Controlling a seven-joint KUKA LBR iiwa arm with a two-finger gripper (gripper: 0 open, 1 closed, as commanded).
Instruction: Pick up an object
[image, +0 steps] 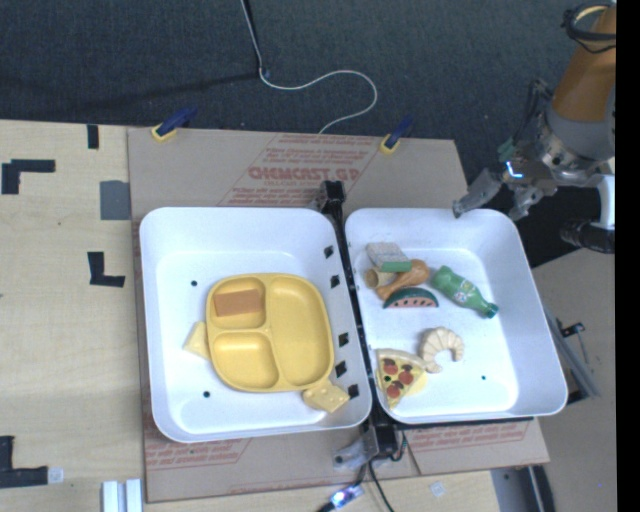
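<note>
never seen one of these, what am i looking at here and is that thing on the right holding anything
This is one camera fixed above a bench, looking down at a slant. The grey and orange thing at the upper right is a robot arm; its claw hangs over the far right corner of the right bin. Nothing shows between its fingers, so it holds nothing that I can see.

Two shallow white bins sit side by side. The left bin holds a yellow divided plate with toy pieces on and beside it. The right bin holds toy food: a green bottle, a watermelon slice, a shrimp and a pizza slice. The job is to pick one up.
</note>
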